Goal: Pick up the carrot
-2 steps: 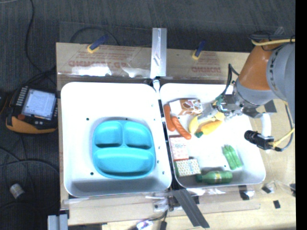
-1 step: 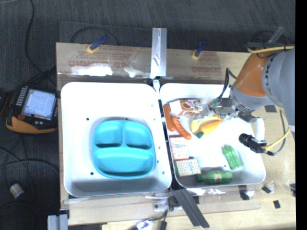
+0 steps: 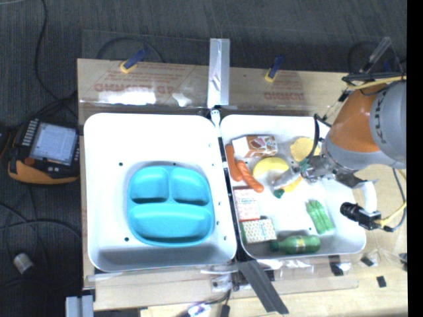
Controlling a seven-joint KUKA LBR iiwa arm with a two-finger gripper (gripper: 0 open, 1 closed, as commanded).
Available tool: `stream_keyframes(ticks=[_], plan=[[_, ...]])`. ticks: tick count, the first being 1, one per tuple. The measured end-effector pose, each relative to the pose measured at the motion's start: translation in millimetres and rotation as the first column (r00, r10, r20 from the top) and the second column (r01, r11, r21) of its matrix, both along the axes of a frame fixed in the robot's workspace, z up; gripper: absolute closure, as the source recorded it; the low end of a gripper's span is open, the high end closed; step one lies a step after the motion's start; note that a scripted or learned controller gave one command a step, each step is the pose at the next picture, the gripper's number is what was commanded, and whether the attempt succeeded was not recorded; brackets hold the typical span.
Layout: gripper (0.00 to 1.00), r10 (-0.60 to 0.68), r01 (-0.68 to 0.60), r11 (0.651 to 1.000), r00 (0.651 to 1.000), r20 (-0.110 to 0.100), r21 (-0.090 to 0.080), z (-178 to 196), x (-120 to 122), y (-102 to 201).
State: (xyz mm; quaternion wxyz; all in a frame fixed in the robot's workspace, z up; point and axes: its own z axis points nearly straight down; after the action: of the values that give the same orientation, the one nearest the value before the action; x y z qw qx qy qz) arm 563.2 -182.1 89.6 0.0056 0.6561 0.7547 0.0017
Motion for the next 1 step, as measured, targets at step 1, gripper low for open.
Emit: stream_keyframes(ticks=[1], plan=[[1.00, -0.001, 0.001, 1.000, 1.000, 0.002, 0.003, 10.1, 0.9, 0.7]])
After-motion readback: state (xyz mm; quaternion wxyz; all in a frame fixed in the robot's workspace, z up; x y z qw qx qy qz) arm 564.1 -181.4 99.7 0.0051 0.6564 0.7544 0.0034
